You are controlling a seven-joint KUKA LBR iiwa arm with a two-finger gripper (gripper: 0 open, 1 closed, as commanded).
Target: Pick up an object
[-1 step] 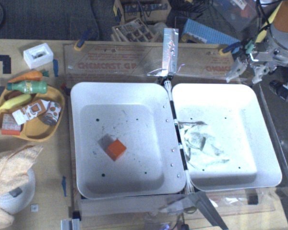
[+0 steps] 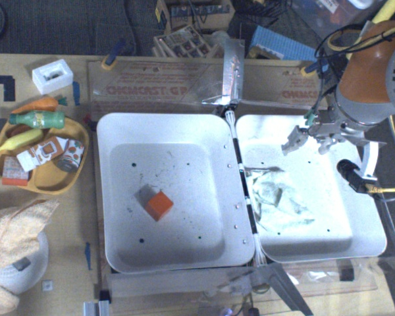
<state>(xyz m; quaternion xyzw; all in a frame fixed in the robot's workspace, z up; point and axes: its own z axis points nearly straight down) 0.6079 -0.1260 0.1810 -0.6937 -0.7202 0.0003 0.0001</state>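
An orange block (image 2: 160,205) with a grey face lies in the left bin (image 2: 118,143), a little left of its centre. A crumpled clear plastic piece (image 2: 276,199) rests in the right bin (image 2: 355,236), near the divider. My gripper (image 2: 310,141) hangs over the far part of the right bin. It is open, its two grey fingers spread with nothing between them. It is well to the right of the orange block and just beyond the plastic piece.
A yellow bowl (image 2: 66,183) of toy food sits left of the bins, with a white box (image 2: 52,76) behind it and a cloth (image 2: 20,242) in front. A black cable plug (image 2: 351,172) hangs over the right bin's right side. Cardboard lines the back edge.
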